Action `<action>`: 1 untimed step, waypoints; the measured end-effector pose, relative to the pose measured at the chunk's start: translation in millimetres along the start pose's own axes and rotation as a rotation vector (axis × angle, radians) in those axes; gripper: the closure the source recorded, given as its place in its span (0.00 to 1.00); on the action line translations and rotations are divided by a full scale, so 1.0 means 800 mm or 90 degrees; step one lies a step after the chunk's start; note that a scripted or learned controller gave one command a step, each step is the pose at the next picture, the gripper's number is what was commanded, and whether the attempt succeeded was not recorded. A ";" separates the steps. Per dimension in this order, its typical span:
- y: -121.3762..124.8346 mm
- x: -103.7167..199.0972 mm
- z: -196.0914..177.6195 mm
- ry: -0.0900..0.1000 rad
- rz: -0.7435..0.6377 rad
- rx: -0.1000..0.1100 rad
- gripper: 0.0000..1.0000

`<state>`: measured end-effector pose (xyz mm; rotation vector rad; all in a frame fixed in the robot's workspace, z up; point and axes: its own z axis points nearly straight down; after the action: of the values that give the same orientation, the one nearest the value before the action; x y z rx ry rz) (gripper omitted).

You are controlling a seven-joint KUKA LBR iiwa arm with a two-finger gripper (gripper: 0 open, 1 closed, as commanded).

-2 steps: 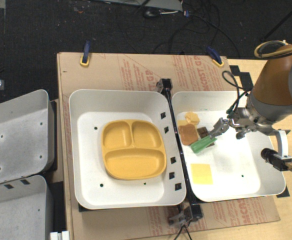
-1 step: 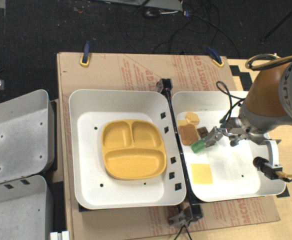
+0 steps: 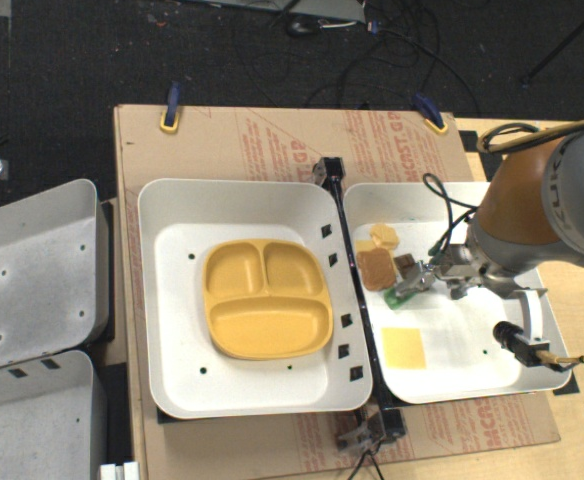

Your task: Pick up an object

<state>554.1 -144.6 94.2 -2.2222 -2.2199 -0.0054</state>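
Observation:
The right bin (image 3: 452, 383) holds several small items. A brown block (image 3: 375, 267) lies near its left wall, with a smaller tan piece (image 3: 383, 237) just behind it. A flat yellow square (image 3: 403, 347) lies toward the front. A small green item (image 3: 400, 297) sits right of the brown block. My gripper (image 3: 415, 282) reaches in from the right and is low over the green item, close to the brown block. Part of the green item is hidden under the gripper, and I cannot make out whether anything is held.
The left bin (image 3: 172, 368) holds a yellow divided plate (image 3: 267, 299). A black divider (image 3: 352, 288) runs between the bins. The grey arm with its orange band (image 3: 517, 203) and cables covers the right bin's far right side. Grey metal trays (image 3: 32, 268) lie off the bench at left.

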 end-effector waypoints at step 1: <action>0.003 0.001 -0.016 0.000 0.000 -0.005 1.00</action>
<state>556.5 -144.2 107.3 -2.2260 -2.2245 -0.0137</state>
